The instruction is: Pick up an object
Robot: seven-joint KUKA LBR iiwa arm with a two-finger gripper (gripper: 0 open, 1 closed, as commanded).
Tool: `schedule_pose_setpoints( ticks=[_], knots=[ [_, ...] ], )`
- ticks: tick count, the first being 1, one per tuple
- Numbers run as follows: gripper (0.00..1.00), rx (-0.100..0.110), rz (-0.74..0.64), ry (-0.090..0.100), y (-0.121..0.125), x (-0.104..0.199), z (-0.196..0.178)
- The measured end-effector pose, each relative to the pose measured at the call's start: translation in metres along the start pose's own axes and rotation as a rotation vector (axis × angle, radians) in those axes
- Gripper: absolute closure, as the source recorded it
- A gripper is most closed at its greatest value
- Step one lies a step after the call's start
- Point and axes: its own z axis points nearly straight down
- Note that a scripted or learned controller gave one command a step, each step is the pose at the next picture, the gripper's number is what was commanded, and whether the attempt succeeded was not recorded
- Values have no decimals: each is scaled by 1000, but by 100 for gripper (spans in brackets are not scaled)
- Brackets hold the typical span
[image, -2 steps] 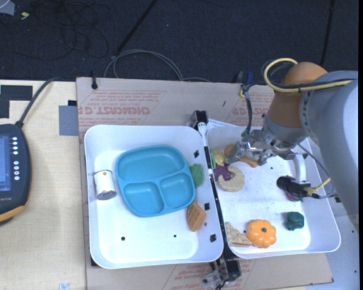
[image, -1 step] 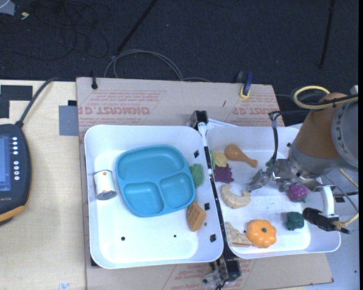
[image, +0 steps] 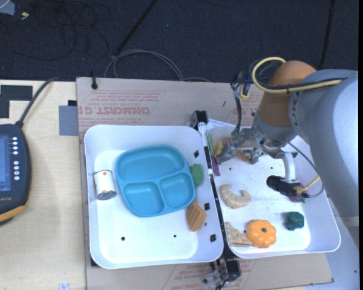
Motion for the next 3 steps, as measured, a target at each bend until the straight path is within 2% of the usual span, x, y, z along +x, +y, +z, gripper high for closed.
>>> schedule_pose_setpoints(
  ticks=[1,2,3],
  knots=[
    [0,7,14,-1,-48,-84,1],
    [0,-11,4,-6,0,-115,-137],
    [0,15,11,5,-95,-112,-38]
  ],
)
